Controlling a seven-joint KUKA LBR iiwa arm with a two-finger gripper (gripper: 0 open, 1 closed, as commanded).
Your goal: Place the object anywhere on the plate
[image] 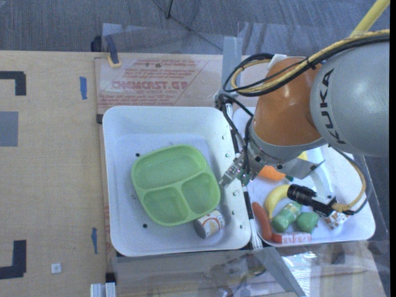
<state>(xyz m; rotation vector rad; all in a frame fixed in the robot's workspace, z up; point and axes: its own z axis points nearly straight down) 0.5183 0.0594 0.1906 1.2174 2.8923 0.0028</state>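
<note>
A light green divided plate (175, 184) lies in the left bin (124, 129), with nothing on it. A small tin can (209, 223) lies on its side just off the plate's lower right rim. My gripper (233, 173) hangs over the wall between the two bins, close to the plate's right edge. I see nothing held in it. The right bin (365, 224) holds a yellow banana (276, 197), an orange carrot (270, 173), a red sausage-shaped piece (261, 218) and two green pieces (286, 217). The arm's orange band (284, 113) hides much of that bin.
A cardboard sheet with red print (154, 82) lies behind the left bin. Bare wooden bench (49, 166) stretches to the left. A red and white strip (291, 238) sits at the right bin's front wall. Yellow and black cables (272, 67) loop above the wrist.
</note>
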